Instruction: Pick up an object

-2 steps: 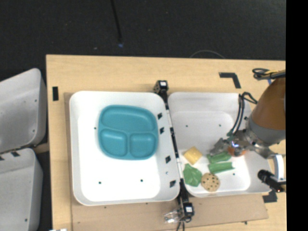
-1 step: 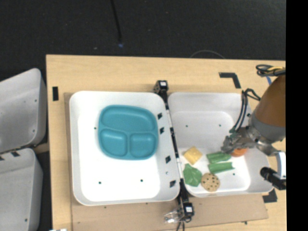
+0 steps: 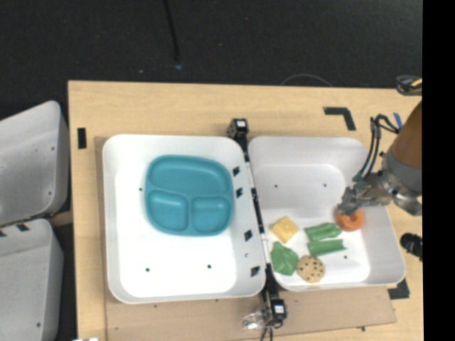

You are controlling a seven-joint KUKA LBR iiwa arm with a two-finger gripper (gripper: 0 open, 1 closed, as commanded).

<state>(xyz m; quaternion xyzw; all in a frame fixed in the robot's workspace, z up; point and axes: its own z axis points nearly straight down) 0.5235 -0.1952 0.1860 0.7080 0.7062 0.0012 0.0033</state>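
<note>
Cookie (image 3: 310, 268), green pieces (image 3: 325, 238) and yellow block (image 3: 286, 229) are sitting in my right bin (image 3: 298, 155). Left bin (image 3: 128, 261) is holding a teal divided plate (image 3: 189, 194). Gripper (image 3: 348, 208) is hovering at an orange piece (image 3: 351, 221); grip state, I can't tell.

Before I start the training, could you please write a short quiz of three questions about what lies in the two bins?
1. True or false: the teal divided plate lies in the left bin.
2. Which item is nearest the claw? A) the cookie B) the orange piece C) the yellow block
3. Fill in: the cookie lies near the right bin's ____ edge, the one closest to the camera.

Key: 1 true. 2 B. 3 front.
</note>
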